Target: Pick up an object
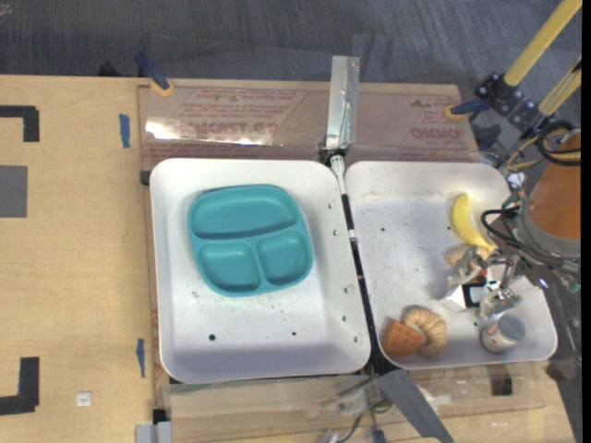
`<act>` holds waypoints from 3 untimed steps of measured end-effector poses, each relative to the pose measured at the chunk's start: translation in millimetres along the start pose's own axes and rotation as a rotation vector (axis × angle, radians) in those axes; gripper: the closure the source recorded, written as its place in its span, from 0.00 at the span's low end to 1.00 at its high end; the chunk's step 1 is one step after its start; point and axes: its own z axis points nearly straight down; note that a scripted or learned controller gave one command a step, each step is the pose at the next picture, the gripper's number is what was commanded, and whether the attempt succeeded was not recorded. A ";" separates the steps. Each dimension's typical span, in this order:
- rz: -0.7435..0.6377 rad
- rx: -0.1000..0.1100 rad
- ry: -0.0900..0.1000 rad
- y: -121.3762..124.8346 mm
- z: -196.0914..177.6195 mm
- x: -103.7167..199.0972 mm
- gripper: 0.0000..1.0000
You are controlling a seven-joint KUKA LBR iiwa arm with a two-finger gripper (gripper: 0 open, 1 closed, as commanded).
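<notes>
Here the gripper (pixel 489 289) hangs low in the rt bin (pixel 406 238), just below the banana (pixel 468 221); jaw state can't be told. Banana looks light, smooth, prob. slippery, so best pinched across its middle. Croissant (pixel 417 330) sits further below

site: robotics lab test bench | evidence: two white bins (pixel 171 275) side by side on a plywood bench (pixel 65 247) | black tape marks (pixel 23 123) at 9 o'clock | clear taped panels (pixel 231 118) at 12 o'clock | cabled arm (pixel 554 201) at 3 o'clock
</notes>
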 end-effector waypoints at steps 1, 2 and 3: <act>0.026 0.007 -0.006 39.2 22.6 -61.5 1.00; 0.247 -0.002 0.000 81.6 -69.8 -111.2 1.00; -0.205 -0.002 -0.001 148.1 -184.5 -102.2 1.00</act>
